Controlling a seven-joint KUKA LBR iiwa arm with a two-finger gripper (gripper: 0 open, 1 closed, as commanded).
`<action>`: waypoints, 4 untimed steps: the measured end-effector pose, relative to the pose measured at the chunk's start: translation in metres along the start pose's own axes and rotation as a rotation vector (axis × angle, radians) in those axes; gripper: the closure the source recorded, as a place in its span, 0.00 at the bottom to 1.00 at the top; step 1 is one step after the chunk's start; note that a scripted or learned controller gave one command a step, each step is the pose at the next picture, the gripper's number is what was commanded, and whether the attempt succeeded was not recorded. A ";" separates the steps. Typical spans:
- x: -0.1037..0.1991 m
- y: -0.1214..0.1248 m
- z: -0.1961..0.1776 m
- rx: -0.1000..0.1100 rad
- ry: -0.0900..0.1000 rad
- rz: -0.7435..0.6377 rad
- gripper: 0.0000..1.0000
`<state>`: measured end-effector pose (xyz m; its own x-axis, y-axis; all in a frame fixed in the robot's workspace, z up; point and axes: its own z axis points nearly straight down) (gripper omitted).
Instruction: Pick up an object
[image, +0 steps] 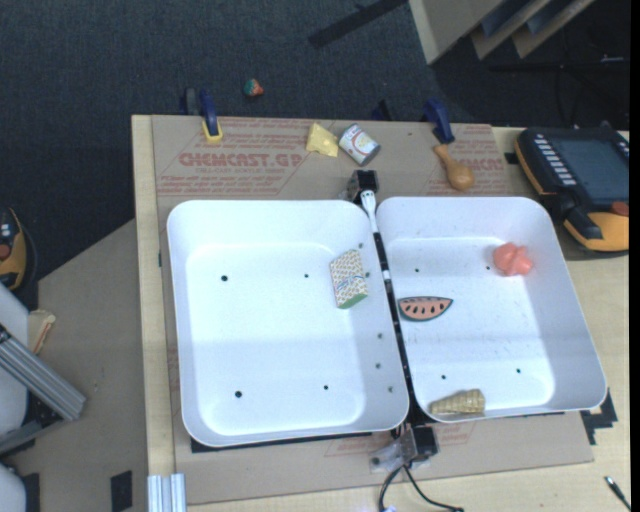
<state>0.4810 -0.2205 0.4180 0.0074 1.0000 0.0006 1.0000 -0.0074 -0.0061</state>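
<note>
Left bin (200, 300): patterned packet (348, 277) by the divider. Right bin (560, 300): watermelon slice (425, 308), pink lump (513, 259), cone (459, 403) at the near rim. Table (270, 150): yellow wedge (322, 141), small carton (359, 144) behind the bins. Claw state: cannot tell. Step: none grasped yet; next move calls for choosing one and descending over it.

The floor (120, 60) is a dark carpet, almost black-blue. On it stands a wooden bench (150, 300) with a brown board (250, 155) on top, printed with red letters. At the upper right I see pale wooden furniture (480, 25). At the lower left, a metal rail (40, 380) lies at a slant. The light is soft and even.
</note>
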 end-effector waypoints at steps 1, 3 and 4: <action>0.000 0.012 0.056 -0.001 0.001 -0.007 1.00; 0.025 -0.001 -0.080 -0.006 0.000 -0.010 1.00; -0.004 -0.003 0.051 0.006 0.003 -0.004 1.00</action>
<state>0.4779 -0.2247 0.3669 0.0036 1.0000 0.0038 0.9999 -0.0035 -0.0125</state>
